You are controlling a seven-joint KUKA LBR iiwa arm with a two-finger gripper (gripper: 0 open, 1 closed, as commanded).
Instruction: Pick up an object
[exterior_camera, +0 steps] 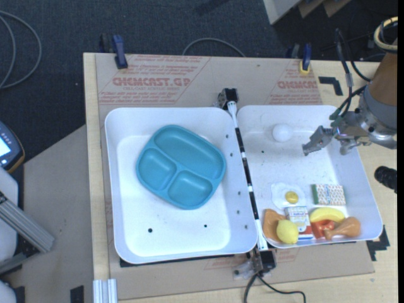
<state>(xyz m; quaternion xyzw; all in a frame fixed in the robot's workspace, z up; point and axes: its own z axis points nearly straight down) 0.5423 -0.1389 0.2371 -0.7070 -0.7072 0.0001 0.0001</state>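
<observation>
My gripper (329, 145) hangs over the upper right part of the right bin (353, 169), fingers spread and nothing between them. A small white ball (281, 132) lies to its left on the bin floor, apart from the fingers. A heap of toy food fills the bin's near corner: a fried egg (291, 197), a patterned packet (329, 194), a banana (328, 214), a yellow lemon (286, 231) and a brown drumstick (348, 226). The gripper is well above this pile in the view.
A blue divided plate (181, 166) lies in the left bin (126, 226). A ridge with clips (243, 169) separates the two bins. Cables and the arm's body stand at the right edge.
</observation>
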